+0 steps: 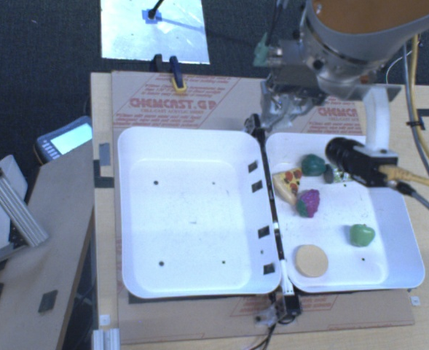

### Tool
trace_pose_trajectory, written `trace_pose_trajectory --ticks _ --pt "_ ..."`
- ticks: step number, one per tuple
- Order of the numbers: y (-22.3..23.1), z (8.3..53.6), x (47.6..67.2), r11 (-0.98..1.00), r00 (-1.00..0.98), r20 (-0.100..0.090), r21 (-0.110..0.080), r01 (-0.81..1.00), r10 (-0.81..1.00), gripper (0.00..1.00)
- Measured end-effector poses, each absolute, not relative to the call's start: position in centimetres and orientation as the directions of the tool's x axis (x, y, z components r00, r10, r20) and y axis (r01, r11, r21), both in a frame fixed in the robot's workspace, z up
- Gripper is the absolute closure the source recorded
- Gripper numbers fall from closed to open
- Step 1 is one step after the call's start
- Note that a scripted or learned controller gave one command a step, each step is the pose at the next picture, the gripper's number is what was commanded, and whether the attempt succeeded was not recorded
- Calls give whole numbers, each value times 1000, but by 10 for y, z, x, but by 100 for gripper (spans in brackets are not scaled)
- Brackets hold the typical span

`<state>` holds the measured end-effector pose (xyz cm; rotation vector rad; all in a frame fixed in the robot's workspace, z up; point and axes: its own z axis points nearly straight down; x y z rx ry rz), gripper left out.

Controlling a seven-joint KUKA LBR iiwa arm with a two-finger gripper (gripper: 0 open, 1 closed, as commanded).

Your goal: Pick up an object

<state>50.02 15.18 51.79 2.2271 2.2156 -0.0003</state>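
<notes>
A wooden bench [68, 195] carried two shallow white bins side by side, lying on printed cardboard. Nearest the camera in the right bin [400, 257] lay a tan disc [312, 260], then a green ball [361, 234], a purple grape cluster [308, 202], a pizza slice [288, 184] and, farthest back, a dark green lump [314, 165]. The left bin [192, 210] sat beside it. The end effector [290, 108] hung above the far rim where the bins met; whether it was released or clenched could not be told. A sound approach would probably target the green ball, which stood apart from the rest, descending straight over it.
</notes>
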Motion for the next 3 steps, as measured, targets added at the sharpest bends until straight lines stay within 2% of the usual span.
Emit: trace_pose_trajectory --ticks 1,2,3 --pt "233 525 485 12 -12 4 2 1000 1000 100" --pt "228 525 486 3 -3 1 1 1000 1000 0" --pt "229 536 487 7 -7 3 4 1000 1000 100"
